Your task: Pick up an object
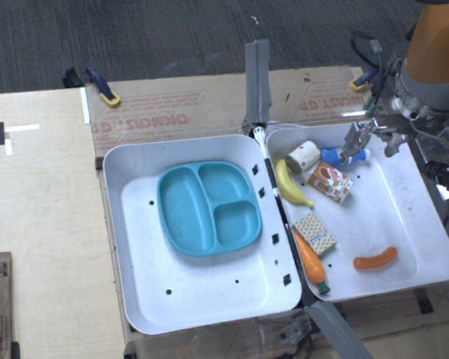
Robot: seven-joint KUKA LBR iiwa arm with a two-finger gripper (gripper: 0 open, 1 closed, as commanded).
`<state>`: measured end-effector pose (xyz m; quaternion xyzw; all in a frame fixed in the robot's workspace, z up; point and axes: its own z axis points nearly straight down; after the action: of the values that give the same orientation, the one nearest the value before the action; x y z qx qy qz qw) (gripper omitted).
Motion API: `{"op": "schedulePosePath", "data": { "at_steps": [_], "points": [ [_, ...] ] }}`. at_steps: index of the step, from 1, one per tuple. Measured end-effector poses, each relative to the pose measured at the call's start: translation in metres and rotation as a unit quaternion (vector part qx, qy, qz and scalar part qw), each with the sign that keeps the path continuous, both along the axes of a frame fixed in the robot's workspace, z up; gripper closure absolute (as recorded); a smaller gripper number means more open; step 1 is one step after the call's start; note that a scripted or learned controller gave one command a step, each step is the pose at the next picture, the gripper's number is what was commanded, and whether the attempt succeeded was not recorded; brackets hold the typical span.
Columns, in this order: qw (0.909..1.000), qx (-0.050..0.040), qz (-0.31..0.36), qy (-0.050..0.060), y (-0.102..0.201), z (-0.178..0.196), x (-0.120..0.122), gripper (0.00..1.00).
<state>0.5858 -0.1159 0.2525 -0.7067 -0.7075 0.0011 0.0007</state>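
Nearest the gripper [357,146] is a small blue object [332,156] at the far end of the right bin [420,218]; in my judgement it is the likeliest target, though its exact kind is too small to make out. The gripper hangs just beside it on the arm's side, low over the bin, and nothing is seen between its fingers; whether they stand open or closed I cannot tell.

Taking the blue object as landmark: a white cylindrical cup [304,156] lies on its side just beside it, toward the divider. A printed carton [329,183] lies just nearer the camera, a curved yellow banana [289,184] beyond that against the divider. Further toward the camera lie a checkered yellow sponge block [315,234], an orange carrot [311,263] and, well apart, a glossy sausage [375,259].

The left bin [136,248] holds a teal moulded plastic tray [208,207] with three compartments.

Loose scatter suits trial picks.
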Motion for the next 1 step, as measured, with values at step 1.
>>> {"op": "schedulePosePath", "data": {
  "at_steps": [1],
  "points": [
    [0.9891,-0.0009,-0.147,-0.001,-0.0231,0.0350,-0.0228,0.00]
  ]
}}
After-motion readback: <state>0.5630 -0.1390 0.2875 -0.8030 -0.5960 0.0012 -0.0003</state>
